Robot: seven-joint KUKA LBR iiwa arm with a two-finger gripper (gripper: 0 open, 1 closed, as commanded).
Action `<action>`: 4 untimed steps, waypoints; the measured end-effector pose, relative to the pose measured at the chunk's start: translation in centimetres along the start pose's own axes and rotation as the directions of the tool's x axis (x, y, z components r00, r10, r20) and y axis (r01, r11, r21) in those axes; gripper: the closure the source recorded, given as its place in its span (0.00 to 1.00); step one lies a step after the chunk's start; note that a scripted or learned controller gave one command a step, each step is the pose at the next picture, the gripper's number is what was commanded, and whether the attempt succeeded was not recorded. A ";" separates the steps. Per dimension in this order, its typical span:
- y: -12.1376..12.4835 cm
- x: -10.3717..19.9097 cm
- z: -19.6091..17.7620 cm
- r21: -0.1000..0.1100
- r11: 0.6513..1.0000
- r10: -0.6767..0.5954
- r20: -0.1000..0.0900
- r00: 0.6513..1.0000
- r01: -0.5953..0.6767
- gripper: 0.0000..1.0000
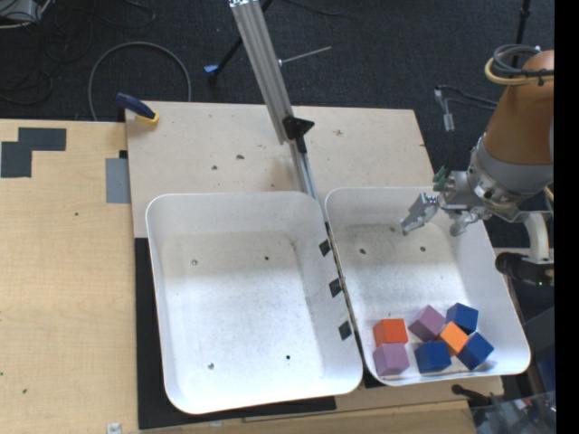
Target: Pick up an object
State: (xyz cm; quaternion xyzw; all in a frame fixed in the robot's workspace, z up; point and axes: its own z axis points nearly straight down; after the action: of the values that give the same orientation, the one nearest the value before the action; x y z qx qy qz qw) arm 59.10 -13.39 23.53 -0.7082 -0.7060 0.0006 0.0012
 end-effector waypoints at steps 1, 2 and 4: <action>2.8 7.0 1.1 -0.001 1.000 -0.010 -0.002 1.000 0.010 0.00; -3.0 -0.8 4.1 0.006 1.000 0.004 0.003 1.000 -0.004 0.00; 1.2 13.3 -11.8 -0.003 1.000 -0.011 -0.001 1.000 0.011 0.00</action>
State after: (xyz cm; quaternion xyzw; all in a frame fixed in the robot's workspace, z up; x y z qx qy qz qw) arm 60.35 -0.08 35.37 -0.7044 -0.7098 -0.0011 0.0004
